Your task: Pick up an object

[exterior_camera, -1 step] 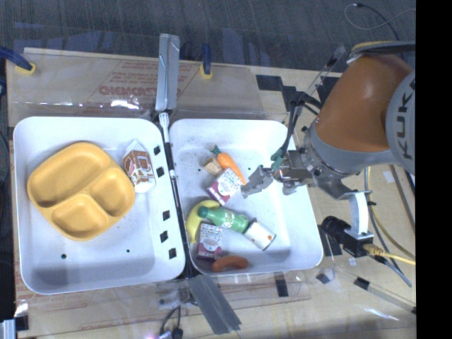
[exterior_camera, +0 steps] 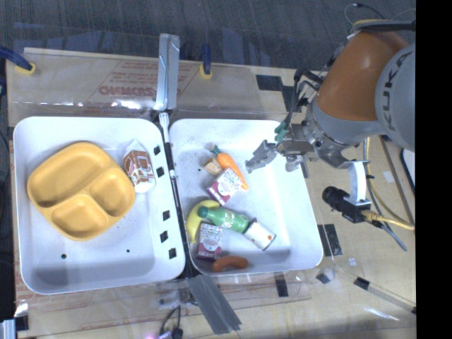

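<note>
My gripper hangs over the upper right part of the right bin, open, with nothing between its fingers. Just left of it lie an orange carrot and a small tan piece. Below these sits a pink and white pouch. Further down, a green bottle with a white end lies across a yellow fruit. A maroon packet and a red sausage rest near the bin's front edge.
The left bin holds a yellow divided plate and a small brown and white carton by the divider. Blue clamps sit on the bench behind the bins.
</note>
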{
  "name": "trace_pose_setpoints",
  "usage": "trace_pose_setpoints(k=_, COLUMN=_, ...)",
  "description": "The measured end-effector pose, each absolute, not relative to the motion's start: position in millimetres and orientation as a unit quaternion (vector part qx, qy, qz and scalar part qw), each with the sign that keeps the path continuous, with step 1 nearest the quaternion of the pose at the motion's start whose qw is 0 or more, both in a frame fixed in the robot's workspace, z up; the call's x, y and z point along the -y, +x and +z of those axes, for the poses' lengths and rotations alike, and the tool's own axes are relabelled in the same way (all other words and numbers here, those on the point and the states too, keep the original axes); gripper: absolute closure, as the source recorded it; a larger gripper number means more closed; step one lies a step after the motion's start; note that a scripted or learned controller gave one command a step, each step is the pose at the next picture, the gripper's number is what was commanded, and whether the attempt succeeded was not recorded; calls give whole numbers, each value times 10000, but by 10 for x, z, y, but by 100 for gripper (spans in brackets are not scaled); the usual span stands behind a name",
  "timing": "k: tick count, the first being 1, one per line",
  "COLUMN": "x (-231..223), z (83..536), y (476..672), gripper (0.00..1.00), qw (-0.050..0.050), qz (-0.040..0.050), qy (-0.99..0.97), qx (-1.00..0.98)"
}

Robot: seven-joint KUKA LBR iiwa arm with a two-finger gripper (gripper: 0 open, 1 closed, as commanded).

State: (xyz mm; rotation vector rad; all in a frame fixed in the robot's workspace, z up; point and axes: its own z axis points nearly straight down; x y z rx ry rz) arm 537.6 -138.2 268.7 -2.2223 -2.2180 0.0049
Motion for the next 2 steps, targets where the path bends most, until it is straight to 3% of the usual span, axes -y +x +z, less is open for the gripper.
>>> trace_pose_setpoints(k=1, x=1333, z=2096, y=6092, gripper=0, qw=7, qz=17, qy=-7074, qx=7068)
trace_pose_setpoints(k=2, x=1582, z=918, y=6425, gripper=0, qw=4, qz=6, qy=-6663, qx=7457)
